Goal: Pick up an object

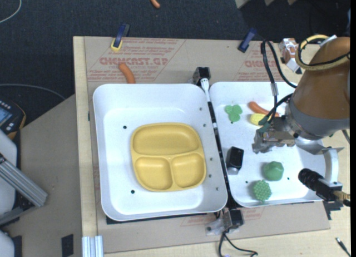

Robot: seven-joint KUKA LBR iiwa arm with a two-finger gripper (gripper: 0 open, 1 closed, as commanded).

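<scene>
Green lump (272, 170) — just below claw (268, 141)

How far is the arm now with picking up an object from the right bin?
Done: the gripper is down over the right bin, among the toys. In hand: nothing visible between it. Left: a grasp and a lift. The black block, green round toy, bumpy green ball and green leafy toy all lie on the bin floor.

Bins (111, 139): smooth white plastic, slightly glossy.
Divided tray (167, 156): matt yellow plastic, smooth.
Bench top (167, 55): brown printed cardboard, matt.
Round green toy (261, 190): bumpy, rough-looking surface.
Arm band (328, 61): glossy orange shell.
Gripper (267, 139): dull grey metal.
</scene>
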